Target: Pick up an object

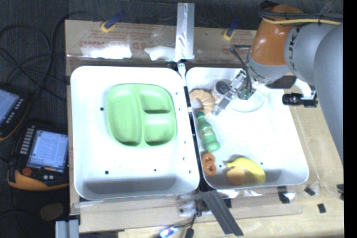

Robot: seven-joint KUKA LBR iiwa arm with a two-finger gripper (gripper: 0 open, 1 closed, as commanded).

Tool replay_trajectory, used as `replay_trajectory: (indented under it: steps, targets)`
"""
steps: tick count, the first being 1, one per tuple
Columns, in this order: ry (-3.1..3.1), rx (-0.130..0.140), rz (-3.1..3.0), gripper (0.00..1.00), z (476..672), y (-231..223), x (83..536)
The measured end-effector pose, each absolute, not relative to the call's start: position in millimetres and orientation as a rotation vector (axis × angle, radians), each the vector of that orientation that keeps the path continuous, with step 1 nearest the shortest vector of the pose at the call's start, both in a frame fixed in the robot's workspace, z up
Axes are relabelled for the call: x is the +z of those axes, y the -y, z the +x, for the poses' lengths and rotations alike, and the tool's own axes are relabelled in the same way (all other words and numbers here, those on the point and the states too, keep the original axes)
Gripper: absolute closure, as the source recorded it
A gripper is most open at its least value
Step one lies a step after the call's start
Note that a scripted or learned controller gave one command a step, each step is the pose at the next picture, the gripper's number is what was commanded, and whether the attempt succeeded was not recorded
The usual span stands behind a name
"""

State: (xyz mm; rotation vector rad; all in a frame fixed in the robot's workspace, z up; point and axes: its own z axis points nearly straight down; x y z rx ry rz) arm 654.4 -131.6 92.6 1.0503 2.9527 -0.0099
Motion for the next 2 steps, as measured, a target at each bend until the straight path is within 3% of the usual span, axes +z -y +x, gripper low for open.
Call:
replay_trajectory:
  steps: [1,2]
  targets:
    - [-2.939,-0.002,1.098,0.0,660.0,200.3,195.9]
    - [-3.053,-0.003,0.729,0.0,660.7,205.7,161.8]
